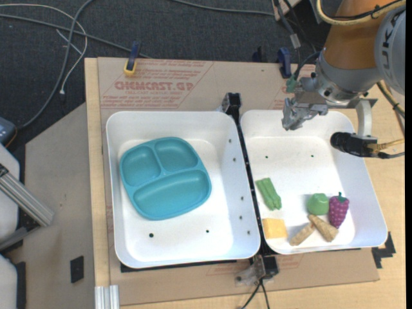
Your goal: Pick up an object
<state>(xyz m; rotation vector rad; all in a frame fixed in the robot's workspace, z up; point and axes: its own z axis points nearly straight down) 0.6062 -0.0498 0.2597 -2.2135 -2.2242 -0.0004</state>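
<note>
While the gripper (295,122) hangs over the right bin's (360,172) upper edge, fingers narrow and holding nothing, the toys cluster at lower right: green pepper (268,193), cheese (275,228), grapes (338,209). Small, smooth, rounded plastic pieces could slip or get nudged against neighbours. A teal plate (166,176) lies left.

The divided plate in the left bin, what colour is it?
Teal blue plate, seen best in the camera view.

One fixed camera looks down at a slant on both bins (122,172); arm (360,37) enters from right.
</note>
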